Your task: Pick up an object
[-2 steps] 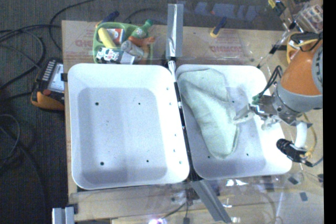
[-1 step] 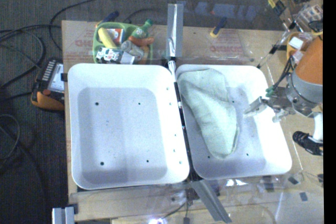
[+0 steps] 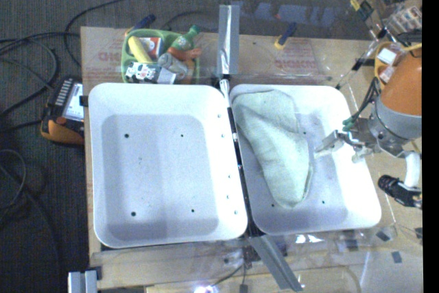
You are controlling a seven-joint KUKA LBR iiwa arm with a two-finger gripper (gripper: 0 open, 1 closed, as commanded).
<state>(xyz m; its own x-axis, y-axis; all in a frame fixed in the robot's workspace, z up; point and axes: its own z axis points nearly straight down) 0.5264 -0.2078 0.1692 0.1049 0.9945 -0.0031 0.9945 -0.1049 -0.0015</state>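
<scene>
Two white bins sit side by side on the bench. Left bin (image 3: pixel 164 168) has bare floor w/ a few small dark holes. Right bin (image 3: pixel 343 216) holds a pale green cloth (image 3: pixel 274 147), rumpled, lying along the bin's left half from the top wall down toward the lower middle. Gripper (image 3: pixel 328 142) is over the right bin's right part, just beside the cloth's right edge, reaching in from the right at approx the cloth's mid height; nothing seen between its fingers, and can't tell if they're spread or closed. Arm's orange band (image 3: pixel 405 82) shows above the wrist at far right. Behind the left bin, a green basket (image 3: pixel 159 55) w/ mixed small items.
</scene>
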